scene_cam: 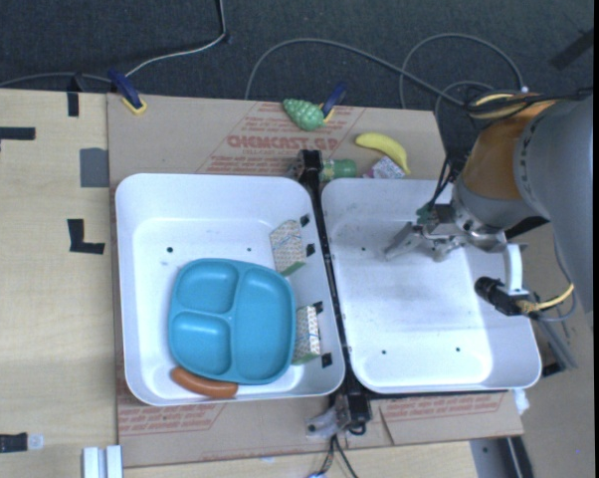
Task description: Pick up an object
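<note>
Camera view: your pincer [399, 246] hangs spread and bare over the right bin [429, 366]; blue plate [232, 319] and orange sausage [205, 383] lie left of it; cross over, descend squarely.

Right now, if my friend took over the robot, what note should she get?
Gripper: over the right bin, nothing seen between its fingers.
Things: blue plate, orange sausage and two sponges lie in the left bin. Banana and a green toy sit on the cardboard behind the bins.
Done: nothing picked.
Left: grab an object.
</note>
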{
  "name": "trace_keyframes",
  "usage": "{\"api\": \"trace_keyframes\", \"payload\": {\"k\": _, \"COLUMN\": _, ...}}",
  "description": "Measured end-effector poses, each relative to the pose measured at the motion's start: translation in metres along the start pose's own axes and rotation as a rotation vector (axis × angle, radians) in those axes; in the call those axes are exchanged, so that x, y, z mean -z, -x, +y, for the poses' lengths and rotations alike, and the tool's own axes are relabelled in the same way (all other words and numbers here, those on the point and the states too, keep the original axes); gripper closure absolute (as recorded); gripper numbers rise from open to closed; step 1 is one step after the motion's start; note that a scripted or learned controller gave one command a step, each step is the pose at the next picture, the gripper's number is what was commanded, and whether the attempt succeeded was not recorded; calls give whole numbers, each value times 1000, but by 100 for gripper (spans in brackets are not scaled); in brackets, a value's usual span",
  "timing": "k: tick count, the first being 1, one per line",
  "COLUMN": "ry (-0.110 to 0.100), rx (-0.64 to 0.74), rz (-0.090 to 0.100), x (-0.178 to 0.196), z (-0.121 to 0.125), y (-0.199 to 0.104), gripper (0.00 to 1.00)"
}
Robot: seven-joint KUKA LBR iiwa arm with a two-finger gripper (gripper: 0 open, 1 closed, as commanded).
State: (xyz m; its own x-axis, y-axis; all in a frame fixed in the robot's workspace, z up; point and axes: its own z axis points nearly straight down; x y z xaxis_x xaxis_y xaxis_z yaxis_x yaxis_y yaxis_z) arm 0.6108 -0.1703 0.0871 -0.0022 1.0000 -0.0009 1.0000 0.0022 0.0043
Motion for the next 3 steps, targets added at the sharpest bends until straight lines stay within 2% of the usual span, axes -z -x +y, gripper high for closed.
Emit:
{"api": "trace_keyframes", "payload": {"k": 1, "ry": 0, "rx": 1, "rz": 1, "x": -1, "z": 16, "y": -61, "gripper": 0}}
{"api": "trace_keyframes", "payload": {"k": 2, "ry": 0, "rx": 0, "rz": -2, "x": -1, "z": 59, "y": -25, "gripper": 0}}
{"api": "trace_keyframes", "payload": {"k": 3, "ry": -2, "rx": 0, "rz": -1, "x": -1, "z": 42, "y": -58, "gripper": 0}}
